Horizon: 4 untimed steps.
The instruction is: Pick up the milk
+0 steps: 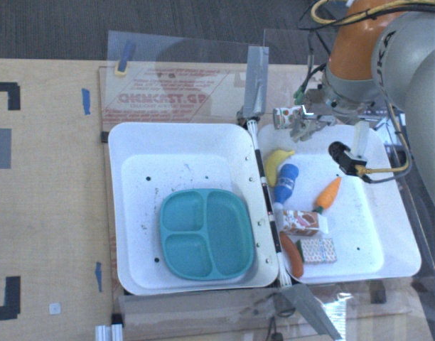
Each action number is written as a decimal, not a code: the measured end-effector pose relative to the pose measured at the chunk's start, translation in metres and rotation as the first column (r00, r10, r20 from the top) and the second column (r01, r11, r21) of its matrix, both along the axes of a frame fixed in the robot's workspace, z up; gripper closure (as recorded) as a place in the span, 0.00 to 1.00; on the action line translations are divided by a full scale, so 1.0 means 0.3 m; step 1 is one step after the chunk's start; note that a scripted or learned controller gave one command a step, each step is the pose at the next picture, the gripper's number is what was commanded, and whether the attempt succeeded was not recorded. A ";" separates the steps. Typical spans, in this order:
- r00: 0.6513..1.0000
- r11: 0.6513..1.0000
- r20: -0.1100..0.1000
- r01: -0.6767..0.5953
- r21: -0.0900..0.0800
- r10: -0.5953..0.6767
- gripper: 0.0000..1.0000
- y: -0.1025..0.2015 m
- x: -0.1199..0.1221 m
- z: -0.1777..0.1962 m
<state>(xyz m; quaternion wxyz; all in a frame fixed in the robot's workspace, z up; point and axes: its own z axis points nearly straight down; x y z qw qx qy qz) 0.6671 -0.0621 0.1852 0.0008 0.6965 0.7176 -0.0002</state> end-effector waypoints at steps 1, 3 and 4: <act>1.000 1.000 0.004 -0.004 -0.003 0.004 1.00 0.005 0.004 0.035; 0.964 0.964 -0.005 0.267 0.002 -0.267 1.00 -0.057 -0.351 -0.004; 0.964 0.964 -0.005 0.268 0.002 -0.268 0.00 -0.059 -0.351 -0.003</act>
